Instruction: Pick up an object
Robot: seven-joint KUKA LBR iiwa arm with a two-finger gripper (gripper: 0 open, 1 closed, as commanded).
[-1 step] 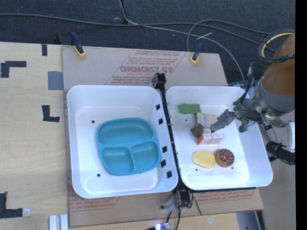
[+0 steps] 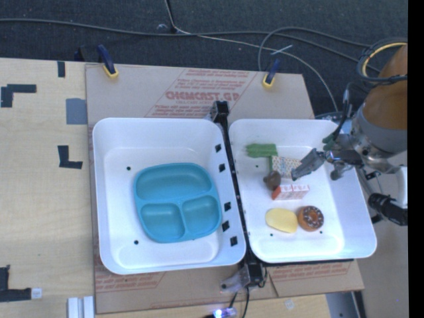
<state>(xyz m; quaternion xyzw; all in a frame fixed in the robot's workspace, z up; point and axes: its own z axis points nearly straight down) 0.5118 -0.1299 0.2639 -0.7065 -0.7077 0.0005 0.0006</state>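
The right bin (image 2: 351, 237) holds several small items: a green block (image 2: 262, 150), a speckled white packet (image 2: 286, 165), a small brown piece (image 2: 271, 178), a red and white box (image 2: 290, 191), a yellow lump (image 2: 282, 220) and a chocolate doughnut (image 2: 310, 218). My gripper (image 2: 322, 168) hangs over the right half of this bin, to the right of the packet. It is open, its two dark fingers apart and nothing between them. One fingertip (image 2: 299, 171) points at the packet and the red and white box.
In the left bin (image 2: 109, 197) lies a blue divided plate (image 2: 177, 201). A black divider (image 2: 228, 177) runs between the bins. Both sit on a cardboard sheet (image 2: 199, 91) held by two clamps. Cables cross the dark floor behind.
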